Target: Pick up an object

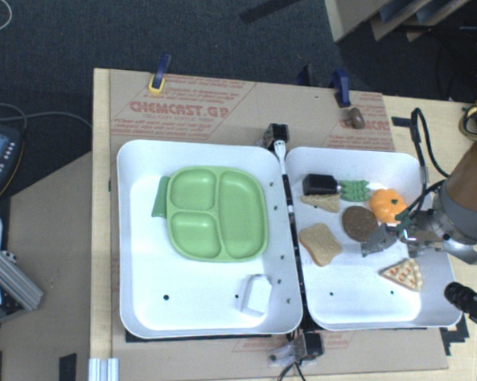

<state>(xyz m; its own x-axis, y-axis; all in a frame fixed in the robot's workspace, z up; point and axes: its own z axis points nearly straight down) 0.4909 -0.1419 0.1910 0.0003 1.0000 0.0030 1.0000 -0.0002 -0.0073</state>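
Two shallow white bins sit side by side on the desk [228, 104], and the arm's jaws [384, 241] hang low inside the right bin [352, 309], reaching in from the right edge. The toy food is crowded into that bin's upper half: a black block [319, 184] lying against a green leafy piece [354, 189], a pale flat cracker-like piece [322, 203] just beneath them, a brown round cookie [357, 223], an orange pumpkin-like toy [387, 204], a tan bread slice [322, 244] and a pizza wedge [402, 275] set nearer the front. The jaws are just beside the cookie's lower right edge, between it and the pizza wedge, and the fingers look like a dark grey wedge touching the bin floor; how wide they stand I cannot tell, and nothing can be seen held between them. Judging by that placing, the cookie or the pumpkin toy is the likeliest target, since both lie within close reach. The left bin [138, 244] carries a green divided tray [217, 212] near its middle and a small white block [255, 294] toward its front right corner, well apart from the arm.
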